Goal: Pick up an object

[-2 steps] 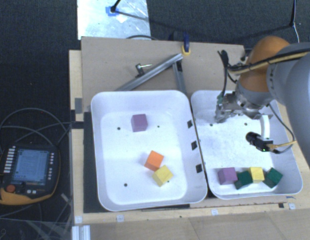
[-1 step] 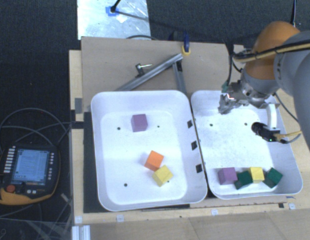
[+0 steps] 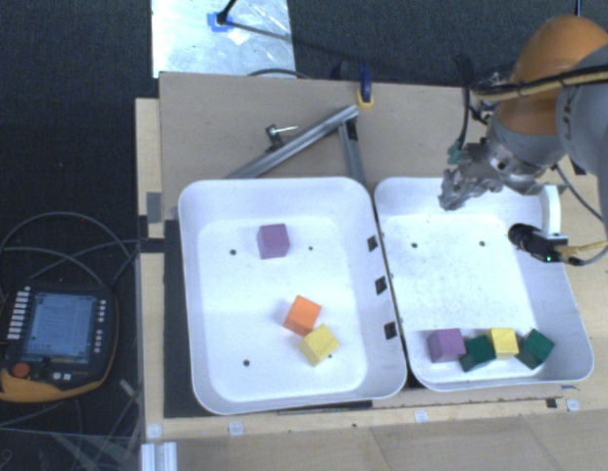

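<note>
My gripper [image 3: 455, 196] hangs above the right bin's [image 3: 569, 302] far rim, grip unreadable; 4 blocks [image 3: 488, 346] lie well below it, unreached.

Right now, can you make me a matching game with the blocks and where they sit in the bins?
Things:
1. orange cube
2. purple cube alone
3. dark green cube
4. gripper

Places:
A. right bin, near right corner
B. above right bin's far edge
C. left bin, touching a yellow cube
D. left bin, far half

Pairs: 1-C, 2-D, 3-A, 4-B
</note>
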### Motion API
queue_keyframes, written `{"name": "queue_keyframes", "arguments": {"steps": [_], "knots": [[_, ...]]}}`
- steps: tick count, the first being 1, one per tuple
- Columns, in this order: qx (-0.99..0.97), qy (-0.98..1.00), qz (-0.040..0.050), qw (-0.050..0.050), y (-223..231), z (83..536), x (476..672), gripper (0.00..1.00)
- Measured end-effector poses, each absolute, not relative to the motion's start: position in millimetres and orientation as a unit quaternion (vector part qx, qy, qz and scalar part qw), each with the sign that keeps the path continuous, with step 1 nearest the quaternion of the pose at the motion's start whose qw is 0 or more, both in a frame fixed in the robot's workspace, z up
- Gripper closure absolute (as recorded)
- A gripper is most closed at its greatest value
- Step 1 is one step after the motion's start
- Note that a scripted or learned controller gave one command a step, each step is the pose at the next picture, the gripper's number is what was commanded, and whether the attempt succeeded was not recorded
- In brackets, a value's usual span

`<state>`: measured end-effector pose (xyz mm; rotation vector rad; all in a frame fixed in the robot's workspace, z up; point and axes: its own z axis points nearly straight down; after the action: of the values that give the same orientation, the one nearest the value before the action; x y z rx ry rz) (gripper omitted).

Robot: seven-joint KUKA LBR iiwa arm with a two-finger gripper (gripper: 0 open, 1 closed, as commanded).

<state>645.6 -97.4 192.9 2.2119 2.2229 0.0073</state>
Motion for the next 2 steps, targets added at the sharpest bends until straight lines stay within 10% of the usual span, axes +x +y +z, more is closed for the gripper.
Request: {"name": "queue_keyframes", "arguments": {"steps": [2], "knots": [[0.705,0.709,0.0022,0.003,-104.8,292.8,653.4,1.00]]}}
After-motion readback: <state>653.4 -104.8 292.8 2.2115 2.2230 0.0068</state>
